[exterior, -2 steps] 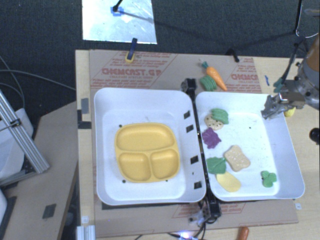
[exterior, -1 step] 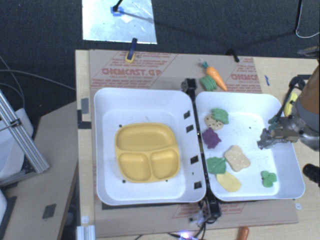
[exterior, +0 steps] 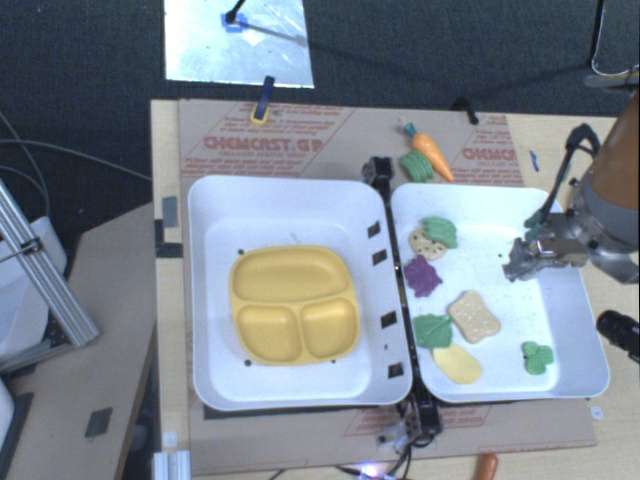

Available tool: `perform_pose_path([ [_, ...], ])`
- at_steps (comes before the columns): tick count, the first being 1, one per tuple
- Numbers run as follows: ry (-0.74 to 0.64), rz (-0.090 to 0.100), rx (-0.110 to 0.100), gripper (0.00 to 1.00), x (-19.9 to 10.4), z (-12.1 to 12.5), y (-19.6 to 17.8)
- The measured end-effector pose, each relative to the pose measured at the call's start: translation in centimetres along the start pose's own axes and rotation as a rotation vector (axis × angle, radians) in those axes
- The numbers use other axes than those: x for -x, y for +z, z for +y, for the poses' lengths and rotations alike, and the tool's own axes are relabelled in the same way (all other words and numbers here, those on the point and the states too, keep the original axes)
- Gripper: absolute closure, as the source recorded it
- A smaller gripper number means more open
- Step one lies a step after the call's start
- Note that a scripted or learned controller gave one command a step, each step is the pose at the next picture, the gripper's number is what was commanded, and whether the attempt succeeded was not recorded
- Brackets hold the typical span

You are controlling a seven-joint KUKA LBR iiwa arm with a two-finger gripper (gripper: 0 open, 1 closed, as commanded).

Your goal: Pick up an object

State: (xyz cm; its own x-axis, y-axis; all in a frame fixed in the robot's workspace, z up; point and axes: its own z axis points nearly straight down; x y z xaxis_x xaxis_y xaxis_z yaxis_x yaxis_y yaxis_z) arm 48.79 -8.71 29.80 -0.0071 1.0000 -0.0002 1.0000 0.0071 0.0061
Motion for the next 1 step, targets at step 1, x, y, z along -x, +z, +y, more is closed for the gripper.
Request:
perform_pose_path([
  [1,-0.002,0.0,0.01,1.0,-3.26,0.12,-11.44],
])
